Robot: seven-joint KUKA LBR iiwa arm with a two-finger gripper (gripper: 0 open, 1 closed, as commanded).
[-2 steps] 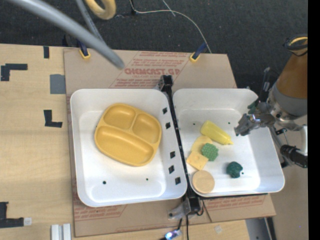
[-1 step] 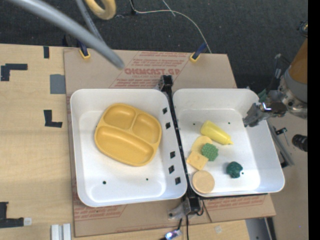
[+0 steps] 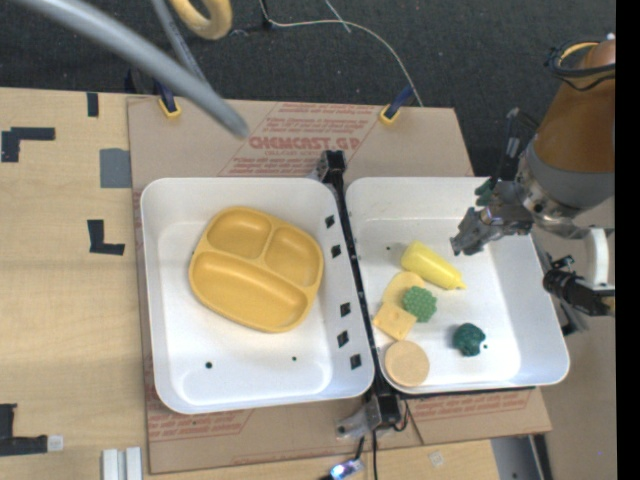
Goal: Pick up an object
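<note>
The right bin (image 3: 520, 268) holds a yellow corn-like piece (image 3: 432, 265), a light green broccoli piece (image 3: 420, 303) on a pale yellow piece, a yellow cheese wedge (image 3: 394, 321), a round tan cookie (image 3: 407, 363) and a dark green broccoli floret (image 3: 468, 339). My gripper (image 3: 472, 236) hangs over the bin's upper right part, right of the corn piece and apart from it. Nothing shows between its fingers.
A yellow divided plate (image 3: 258, 267) lies in the left bin (image 3: 165, 298). A black divider (image 3: 343, 268) runs between the bins. Both rest on a cardboard sheet (image 3: 300, 138) on the wooden bench. A grey pole (image 3: 120, 38) crosses the upper left.
</note>
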